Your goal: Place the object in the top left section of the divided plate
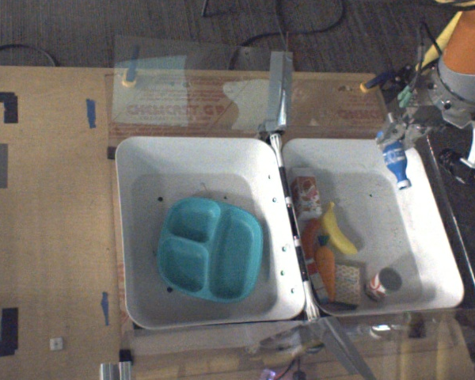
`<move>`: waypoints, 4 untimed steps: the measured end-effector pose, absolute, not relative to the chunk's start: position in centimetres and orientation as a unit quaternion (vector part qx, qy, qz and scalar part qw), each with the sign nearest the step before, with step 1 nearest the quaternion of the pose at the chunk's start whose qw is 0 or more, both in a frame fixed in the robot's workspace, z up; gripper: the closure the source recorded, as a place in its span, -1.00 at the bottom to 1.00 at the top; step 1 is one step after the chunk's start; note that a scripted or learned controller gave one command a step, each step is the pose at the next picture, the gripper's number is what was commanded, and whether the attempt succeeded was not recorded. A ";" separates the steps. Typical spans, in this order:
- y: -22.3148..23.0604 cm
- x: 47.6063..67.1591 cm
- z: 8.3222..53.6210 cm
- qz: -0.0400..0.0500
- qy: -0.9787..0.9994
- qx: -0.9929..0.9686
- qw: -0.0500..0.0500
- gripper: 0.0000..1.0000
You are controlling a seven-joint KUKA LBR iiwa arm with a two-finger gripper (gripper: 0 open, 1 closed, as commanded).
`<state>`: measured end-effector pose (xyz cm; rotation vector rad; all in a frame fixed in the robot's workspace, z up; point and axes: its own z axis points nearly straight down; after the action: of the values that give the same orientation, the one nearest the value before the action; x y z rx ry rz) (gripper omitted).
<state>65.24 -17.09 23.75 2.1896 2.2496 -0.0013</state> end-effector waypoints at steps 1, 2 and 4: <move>-17.5 62.5 22.8 0.000 0.649 0.761 -0.001 1.00; -10.3 60.0 23.4 0.000 0.669 0.744 -0.001 1.00; 2.7 53.7 21.1 -0.001 0.618 0.786 -0.001 1.00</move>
<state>53.68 2.71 21.09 2.4724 1.9425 -0.0029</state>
